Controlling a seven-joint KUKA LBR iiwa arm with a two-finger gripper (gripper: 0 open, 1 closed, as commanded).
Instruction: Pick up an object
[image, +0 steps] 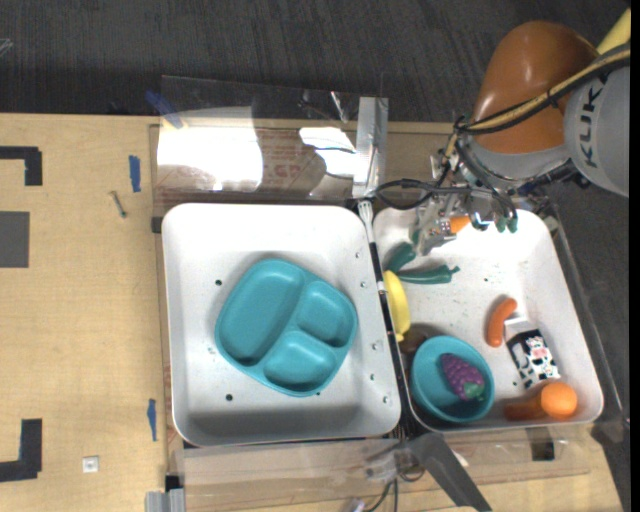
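Blue bowl (450, 380) sits closest to the lens, at the front of the right bin (575, 300), with a purple grape bunch (462, 376) inside it. Landmark = that bowl. Just right of the bowl: an orange fruit (559, 400) in the bin's front right corner, touching a reddish-brown item (520, 408) too dim to name. Up-right of the bowl: a small white carton with black spots (530, 357), and beyond it an orange sausage-shaped toy (499, 320), tilted. Up-left of the bowl: a yellow banana (396, 303) along the bin's left wall. Further beyond the bowl: a green pepper-like piece (420, 268). Well left of the bowl: the left bin (190, 240) holding a teal divided plate (287, 325).

Gripper (440, 228) hangs at the far end of the right bin, well beyond the bowl, just above the green piece. Something small and orange (458, 226) shows beside the fingers; cannot tell whether it is a gripped object or part of the tool. How wide the gripper stands is not readable either, wiring clutters it.

Step judgement: approach or grasp attempt at the far-left corner, nothing confirmed held. Likely target is the green piece. Next move probably calls for descent onto it, closure, then a straight lift clear of the bin wall.
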